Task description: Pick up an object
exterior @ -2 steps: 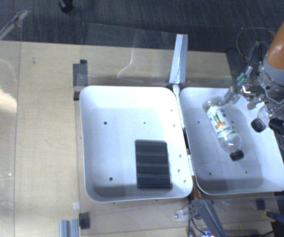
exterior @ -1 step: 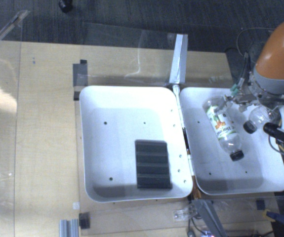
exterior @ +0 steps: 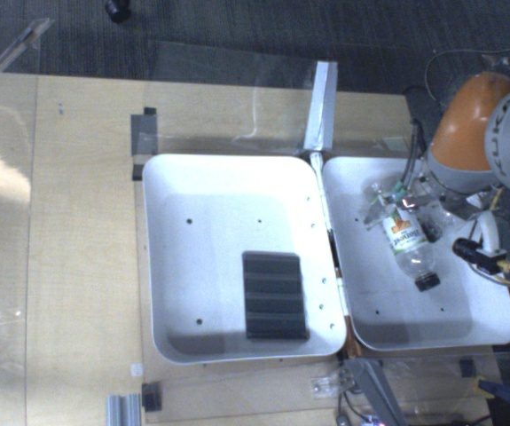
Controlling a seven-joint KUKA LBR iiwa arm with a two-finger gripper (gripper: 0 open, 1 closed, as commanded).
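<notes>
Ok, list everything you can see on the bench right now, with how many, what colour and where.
Bins: two, white, side by side on the bench; left bin, right bin.
Ridged block: one, black, lying flat in the left bin, toward its near right part.
Plastic bottle: one, clear with an orange and white label and a dark cap, lying on its side in the right bin.
Bench: one, pale wood, under both bins.
Metal strip: one, grey, at the far edge between the bins.
Arm: one, grey with an orange band, reaching in from the right above the far end of the bottle.
</notes>
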